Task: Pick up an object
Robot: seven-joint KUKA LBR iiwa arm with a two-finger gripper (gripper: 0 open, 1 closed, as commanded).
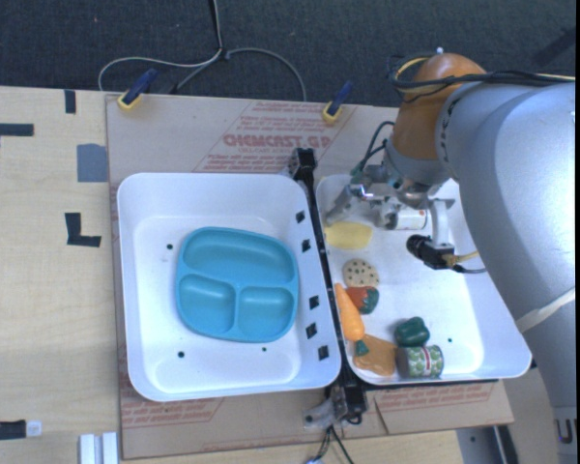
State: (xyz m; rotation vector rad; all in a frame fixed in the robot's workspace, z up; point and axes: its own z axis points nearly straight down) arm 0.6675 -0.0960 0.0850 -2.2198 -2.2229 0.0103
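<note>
Yellow is what sits nearest your tool: a pale yellow block (349, 235), cheese-like, lies at the far end of the right bin (483, 341), close against the black divider (314, 259) between the two bins. Your gripper (360, 199) hangs just above and behind that block, low over the bin's back corner, with the grey arm (512, 162) and its orange band (435, 104) bent over it. You cannot tell from this angle how wide the tool stands, and nothing can be seen caught in it, so treat it as holding nothing.

By my reading you are at the approach, not the grasp: the tool is near the block but no hold is evident.

Further down the same bin lie your other choices: a round spotted cookie (361, 273), an orange carrot (348, 315) along the divider, a small red and green piece (367, 300) touching it, a dark green pepper (411, 332), a small green can (420, 361) and an orange wedge (374, 356). The left bin (145, 211) holds a blue divided plate (237, 283).

Your next move likely calls for centring over the block, clear of the bin wall and divider, then descending and closing. The tight corner is the risk; a finger could land on the rim.
</note>
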